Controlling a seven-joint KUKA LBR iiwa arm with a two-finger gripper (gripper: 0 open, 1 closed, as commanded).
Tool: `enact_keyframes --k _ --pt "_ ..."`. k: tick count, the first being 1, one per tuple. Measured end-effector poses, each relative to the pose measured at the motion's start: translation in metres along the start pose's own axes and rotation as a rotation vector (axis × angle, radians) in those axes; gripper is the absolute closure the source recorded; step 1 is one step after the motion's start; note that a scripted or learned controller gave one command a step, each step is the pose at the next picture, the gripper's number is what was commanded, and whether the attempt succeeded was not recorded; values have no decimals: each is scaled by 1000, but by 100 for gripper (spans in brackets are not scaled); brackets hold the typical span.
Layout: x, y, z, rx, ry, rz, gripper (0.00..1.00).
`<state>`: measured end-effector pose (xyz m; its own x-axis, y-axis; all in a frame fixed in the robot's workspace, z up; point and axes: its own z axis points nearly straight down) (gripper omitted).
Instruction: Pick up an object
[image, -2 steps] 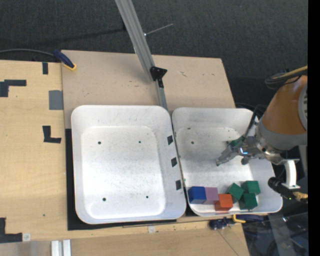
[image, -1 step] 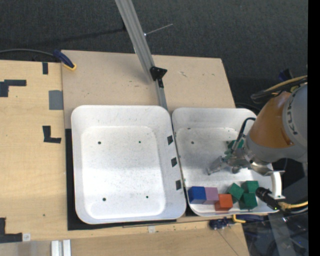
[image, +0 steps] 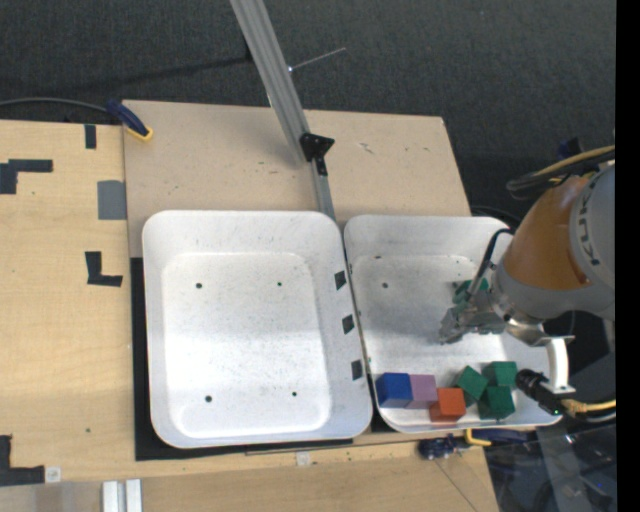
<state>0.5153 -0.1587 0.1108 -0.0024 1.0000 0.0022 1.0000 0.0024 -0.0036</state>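
Note:
In the right bin (image: 420, 245), my gripper (image: 457, 326) reaches down toward the floor near the right wall, below the orange-banded wrist (image: 545, 250). A small green shape (image: 463, 292) shows just above the gripper, partly hidden by it; I cannot tell whether it is touched. Along the bin's front edge lie a blue block (image: 394, 388), a purple block (image: 424, 387), an orange block (image: 449, 402) and three green blocks (image: 495, 402). These blocks lie apart from the gripper, a little in front of it.
The left bin (image: 240, 230) lies beside the right one, with a ridge between them. A metal bar (image: 285, 90) slants in from the top to the bins' back edge. Cables hang at the right.

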Motion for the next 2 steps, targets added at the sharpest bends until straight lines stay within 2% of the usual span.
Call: enact_keyframes --k 1,2 --pt "6 2 -43 -6 -2 0 100" --pt "12 3 -105 -9 -4 0 100"
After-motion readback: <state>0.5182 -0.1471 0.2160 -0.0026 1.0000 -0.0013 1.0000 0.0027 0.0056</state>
